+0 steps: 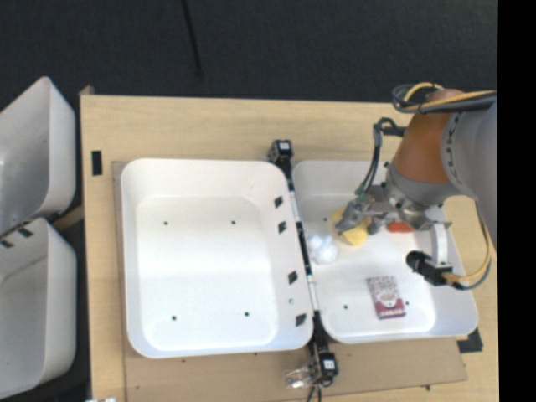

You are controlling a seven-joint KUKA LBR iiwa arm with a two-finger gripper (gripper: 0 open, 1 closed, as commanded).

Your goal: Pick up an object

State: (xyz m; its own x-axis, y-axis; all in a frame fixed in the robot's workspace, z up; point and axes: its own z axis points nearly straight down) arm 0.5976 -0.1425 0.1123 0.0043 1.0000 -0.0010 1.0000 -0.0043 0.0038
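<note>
Tan surface (201, 128) carries two white bins; in the right bin (419, 321), the claw (362, 218) touches a yellow object (355, 236); its grip cannot be told.

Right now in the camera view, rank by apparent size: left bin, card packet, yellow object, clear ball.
1. left bin
2. card packet
3. yellow object and clear ball: look alike, and the gripper partly covers the yellow one, so unranked.

Grey arm (469, 145) entered from 3 o'clock edge, orange band (421, 145) above wrist. Wrist angled down toward 8 o'clock. Gripper (360, 216) low, right of centre; finger detail too blurred to read.
</note>
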